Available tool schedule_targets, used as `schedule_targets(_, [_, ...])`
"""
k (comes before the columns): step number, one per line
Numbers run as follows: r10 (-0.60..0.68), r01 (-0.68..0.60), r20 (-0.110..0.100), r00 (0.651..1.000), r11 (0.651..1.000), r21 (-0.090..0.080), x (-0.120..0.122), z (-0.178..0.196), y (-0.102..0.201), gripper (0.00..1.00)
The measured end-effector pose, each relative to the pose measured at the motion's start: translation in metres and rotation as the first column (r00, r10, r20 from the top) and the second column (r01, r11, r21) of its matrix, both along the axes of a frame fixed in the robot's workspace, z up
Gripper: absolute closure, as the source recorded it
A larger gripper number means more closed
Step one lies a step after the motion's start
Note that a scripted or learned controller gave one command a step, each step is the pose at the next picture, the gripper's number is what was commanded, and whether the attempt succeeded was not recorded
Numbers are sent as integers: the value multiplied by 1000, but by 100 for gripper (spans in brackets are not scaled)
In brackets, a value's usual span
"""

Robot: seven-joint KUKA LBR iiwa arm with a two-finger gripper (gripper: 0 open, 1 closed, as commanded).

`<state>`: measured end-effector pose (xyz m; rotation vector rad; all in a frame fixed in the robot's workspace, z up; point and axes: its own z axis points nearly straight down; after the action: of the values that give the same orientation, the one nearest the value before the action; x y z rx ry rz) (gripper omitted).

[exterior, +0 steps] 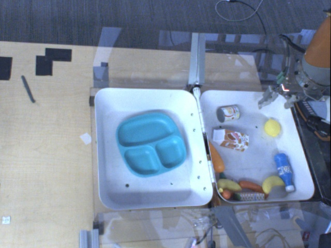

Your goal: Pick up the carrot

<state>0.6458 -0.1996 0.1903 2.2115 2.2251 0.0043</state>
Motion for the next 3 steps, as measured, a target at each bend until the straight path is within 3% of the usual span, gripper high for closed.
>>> schedule_targets(1, [270,-270,5,963,963,-3,-39,-101,52,0])
schedule_targets(2, [-3,3,-1,1000,1000,1,-89,-51,55,0])
schedule_targets(3, [-178,178,2,984,984,0,-11,52,31,0])
